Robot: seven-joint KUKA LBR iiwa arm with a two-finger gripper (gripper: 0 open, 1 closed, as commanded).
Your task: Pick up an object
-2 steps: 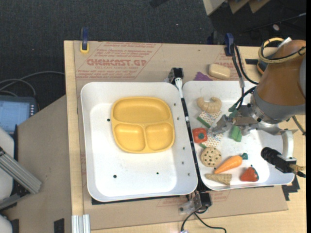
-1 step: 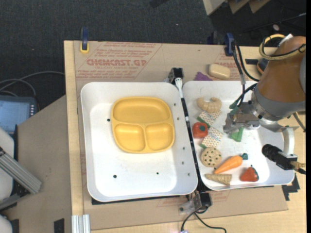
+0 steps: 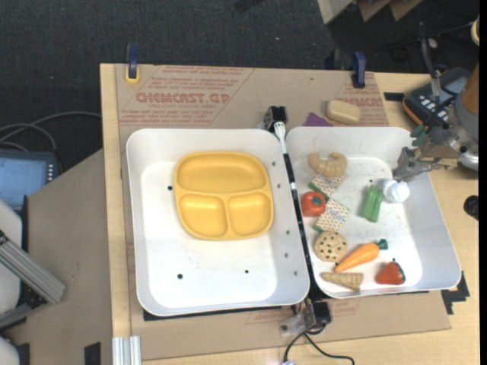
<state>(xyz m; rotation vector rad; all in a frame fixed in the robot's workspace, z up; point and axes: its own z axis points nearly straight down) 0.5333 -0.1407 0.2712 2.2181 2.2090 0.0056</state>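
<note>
My gripper (image 3: 405,166) hangs over the upper right part of the right bin (image 3: 435,234), reaching in from the right. Just below it lies a green bottle (image 3: 372,203) with a white cap (image 3: 396,192); I cannot tell whether the gripper touches the cap. Also in this bin are a tan croissant (image 3: 328,163), a red tomato (image 3: 313,203), two crackers (image 3: 332,216), a chocolate-chip cookie (image 3: 329,245), an orange carrot (image 3: 358,255), a red strawberry (image 3: 389,273) and a tan wafer (image 3: 342,280).
The left bin (image 3: 152,226) holds a yellow divided plate (image 3: 224,194). A beige bread piece (image 3: 344,111) and a purple item (image 3: 315,119) lie on the cardboard behind the right bin. Blue clamps (image 3: 133,71) (image 3: 358,77) stand at the back edge.
</note>
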